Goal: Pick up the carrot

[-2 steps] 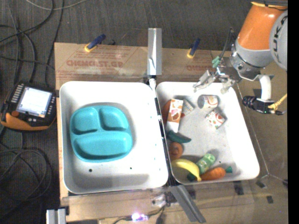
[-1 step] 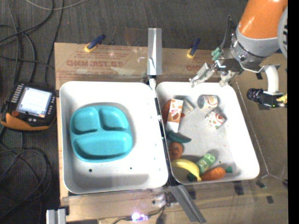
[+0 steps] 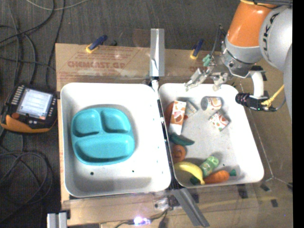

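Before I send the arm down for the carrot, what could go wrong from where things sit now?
1. The carrot lies in the near corner of the right bin, tight against the green bottle and close to the banana; the fingers may catch those instead.
2. It sits close to the bin wall, so one finger may strike the rim.
3. The gripper hovers at the bin's far edge, so its path crosses the small cartons.

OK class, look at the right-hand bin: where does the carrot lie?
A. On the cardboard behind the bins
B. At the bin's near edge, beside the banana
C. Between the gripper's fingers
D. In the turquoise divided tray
B: the carrot lies at the near edge of the right bin, just right of the banana, while the gripper hangs over the bin's far edge.
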You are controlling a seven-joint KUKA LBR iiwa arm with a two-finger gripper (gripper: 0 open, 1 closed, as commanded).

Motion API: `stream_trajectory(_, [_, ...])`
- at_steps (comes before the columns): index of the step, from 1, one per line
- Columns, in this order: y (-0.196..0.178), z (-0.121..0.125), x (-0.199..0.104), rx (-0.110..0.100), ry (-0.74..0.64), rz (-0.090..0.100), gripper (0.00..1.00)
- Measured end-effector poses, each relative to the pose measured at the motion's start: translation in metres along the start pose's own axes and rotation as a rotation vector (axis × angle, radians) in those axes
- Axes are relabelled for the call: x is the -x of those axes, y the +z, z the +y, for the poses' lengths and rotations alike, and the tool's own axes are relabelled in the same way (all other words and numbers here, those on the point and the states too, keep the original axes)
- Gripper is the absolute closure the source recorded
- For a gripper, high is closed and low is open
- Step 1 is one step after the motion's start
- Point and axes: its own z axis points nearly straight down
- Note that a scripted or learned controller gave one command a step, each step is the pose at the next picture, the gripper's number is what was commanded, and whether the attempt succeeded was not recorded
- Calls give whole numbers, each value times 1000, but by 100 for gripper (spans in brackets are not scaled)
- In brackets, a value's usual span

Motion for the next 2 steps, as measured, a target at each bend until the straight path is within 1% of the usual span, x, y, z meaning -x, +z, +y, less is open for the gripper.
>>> stream_trajectory(1, [-5,1,-1,-6,-2,-1,100])
stream_trajectory(2, [71,-14,-51,-2,233,4,100])
